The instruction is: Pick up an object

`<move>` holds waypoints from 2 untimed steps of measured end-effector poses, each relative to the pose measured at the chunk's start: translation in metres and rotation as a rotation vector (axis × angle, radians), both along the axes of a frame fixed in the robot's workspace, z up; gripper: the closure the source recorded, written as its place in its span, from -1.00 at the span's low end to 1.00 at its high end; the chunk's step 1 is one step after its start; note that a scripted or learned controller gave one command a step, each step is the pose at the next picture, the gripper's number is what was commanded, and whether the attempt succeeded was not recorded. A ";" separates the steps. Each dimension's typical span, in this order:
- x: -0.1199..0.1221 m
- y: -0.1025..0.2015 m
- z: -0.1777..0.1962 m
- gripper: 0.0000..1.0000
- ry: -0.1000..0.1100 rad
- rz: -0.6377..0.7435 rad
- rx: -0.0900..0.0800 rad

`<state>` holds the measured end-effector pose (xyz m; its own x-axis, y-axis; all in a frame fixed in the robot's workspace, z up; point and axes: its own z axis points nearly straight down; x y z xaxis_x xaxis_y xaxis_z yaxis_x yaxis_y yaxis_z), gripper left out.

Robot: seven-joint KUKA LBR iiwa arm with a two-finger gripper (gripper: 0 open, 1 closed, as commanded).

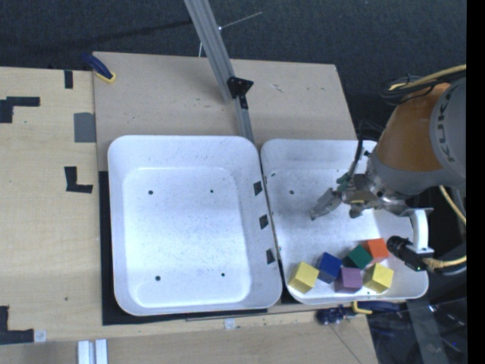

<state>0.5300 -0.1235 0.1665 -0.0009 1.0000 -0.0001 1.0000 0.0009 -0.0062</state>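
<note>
The jaws [322, 205] hang empty above the right bin [303, 165]; open or closed, I cannot tell. The blocks [345, 270] cluster at its near edge.

A grey metal pole [214, 42] slants across the wooden bench [45, 173].

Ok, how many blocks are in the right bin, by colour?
yellow blocks: 2
blue block: 1
purple block: 1
green block: 1
orange block: 1
Total: 6, all in the right bin.
</note>
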 end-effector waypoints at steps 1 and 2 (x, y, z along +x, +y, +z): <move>0.000 -0.005 -0.063 -1.00 0.002 0.000 0.001; -0.001 -0.004 -0.076 -1.00 -0.002 0.001 0.000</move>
<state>0.5285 -0.1275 0.0907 -0.0014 1.0000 -0.0002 1.0000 0.0014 -0.0045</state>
